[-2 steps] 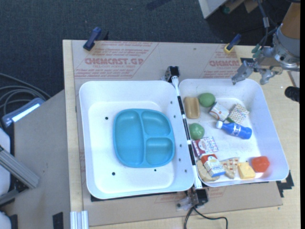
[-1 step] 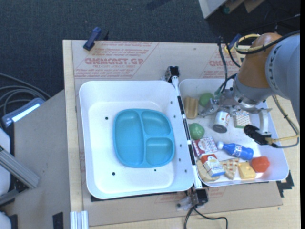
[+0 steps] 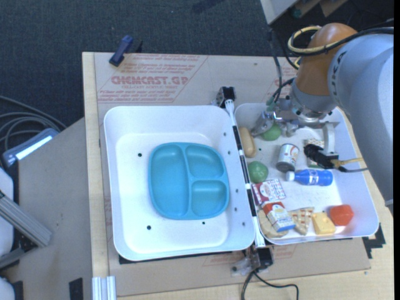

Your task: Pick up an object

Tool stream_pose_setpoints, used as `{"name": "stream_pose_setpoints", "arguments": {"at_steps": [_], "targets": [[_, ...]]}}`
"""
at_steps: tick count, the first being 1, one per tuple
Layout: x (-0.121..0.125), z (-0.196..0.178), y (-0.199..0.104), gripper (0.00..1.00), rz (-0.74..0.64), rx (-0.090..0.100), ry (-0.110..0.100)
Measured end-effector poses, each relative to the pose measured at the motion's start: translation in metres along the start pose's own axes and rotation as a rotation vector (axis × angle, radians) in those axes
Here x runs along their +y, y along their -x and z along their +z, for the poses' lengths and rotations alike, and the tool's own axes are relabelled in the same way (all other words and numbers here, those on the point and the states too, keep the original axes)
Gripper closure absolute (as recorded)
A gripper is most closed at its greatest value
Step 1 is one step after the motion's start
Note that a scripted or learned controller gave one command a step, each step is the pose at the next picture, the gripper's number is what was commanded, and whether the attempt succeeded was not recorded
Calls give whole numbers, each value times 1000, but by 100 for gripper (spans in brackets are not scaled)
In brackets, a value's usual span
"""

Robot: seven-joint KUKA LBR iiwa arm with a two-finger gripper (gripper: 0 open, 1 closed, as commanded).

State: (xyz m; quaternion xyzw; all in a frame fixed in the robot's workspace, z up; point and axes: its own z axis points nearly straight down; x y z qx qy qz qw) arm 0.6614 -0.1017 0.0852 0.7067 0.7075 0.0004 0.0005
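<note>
Green and rounded, a small toy piece lies at the far end of the right bin, near the bin's far left corner, and the gripper hangs just over it. From the camera view it looks like a light, hard plastic thing, smooth enough to slip; I judge the surest hold is across its widest part, squarely, so it cannot squirt out sideways. Near it lie a tan roll along the bin's left wall, a small tin can and a blue bottle toward the middle. Whether the fingers are spread or pressed together I cannot tell; the wrist hides them. The left bin on the desk carries a blue divided plate.
</note>
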Motion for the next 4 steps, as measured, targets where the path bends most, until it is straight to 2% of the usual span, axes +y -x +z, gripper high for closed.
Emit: {"name": "stream_pose_setpoints", "arguments": {"at_steps": [1,2,3,4], "targets": [[-44,1,16,0,2,0,-3],[-102,1,21,0,3,0,-1],[-101,-10,21,100,3,0,1],[-73,-100,-49,100,0,1,0]]}}
